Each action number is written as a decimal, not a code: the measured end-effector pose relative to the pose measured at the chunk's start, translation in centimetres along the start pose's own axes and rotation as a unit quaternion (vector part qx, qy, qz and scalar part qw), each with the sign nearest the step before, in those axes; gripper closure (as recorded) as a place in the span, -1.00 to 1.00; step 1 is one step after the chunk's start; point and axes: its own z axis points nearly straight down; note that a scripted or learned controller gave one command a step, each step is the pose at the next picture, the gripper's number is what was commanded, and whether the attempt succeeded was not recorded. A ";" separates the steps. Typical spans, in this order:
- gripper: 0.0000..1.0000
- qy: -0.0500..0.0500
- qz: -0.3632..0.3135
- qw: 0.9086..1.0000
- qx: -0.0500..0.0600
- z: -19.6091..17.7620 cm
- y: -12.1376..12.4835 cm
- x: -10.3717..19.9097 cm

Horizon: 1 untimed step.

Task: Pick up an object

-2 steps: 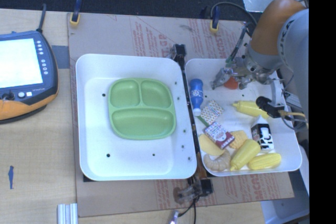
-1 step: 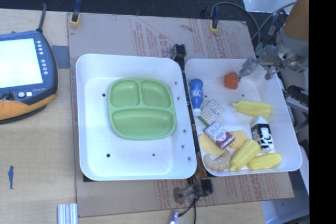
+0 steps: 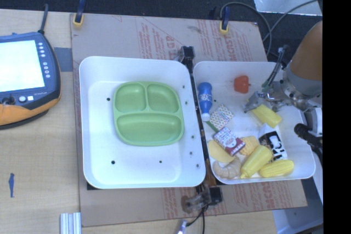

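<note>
1. Gripper (image 3: pixel 262 97) low over the right bin (image 3: pixel 307 172), hanging off the grey arm (image 3: pixel 304 66) near the far right wall; cannot tell from here how wide it stands, and nothing visibly held in it.
2. Yellow block (image 3: pixel 266 115) lying just beside and in front of that gripper, apart from the heap: likeliest candidate for the pick. Probably light, hollow plastic, stiff, a bit slick; best taken across its short sides, mid-length.
3. Orange-red ball (image 3: pixel 241 84) sitting alone toward the far wall, near the gripper too. Round and smooth, so prone to squirting out unless pinched dead centre.
4. Blue bottle (image 3: pixel 204 98) lying along the left wall of the same bin; tight against the wall, awkward to straddle.
5. Crowded front corner: corn cob (image 3: pixel 276 167), another yellow piece (image 3: pixel 255 161), small printed packets (image 3: pixel 228 140), all touching or overlapping. Risky for a clean pinch.
6. Left bin (image 3: pixel 93 172) bearing a green divided plate (image 3: pixel 148 113), compartments bare.
</note>
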 end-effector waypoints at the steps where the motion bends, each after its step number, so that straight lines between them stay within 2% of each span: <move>1: -1.00 0.000 0.000 1.000 0.000 1.2 -1.1 -1.3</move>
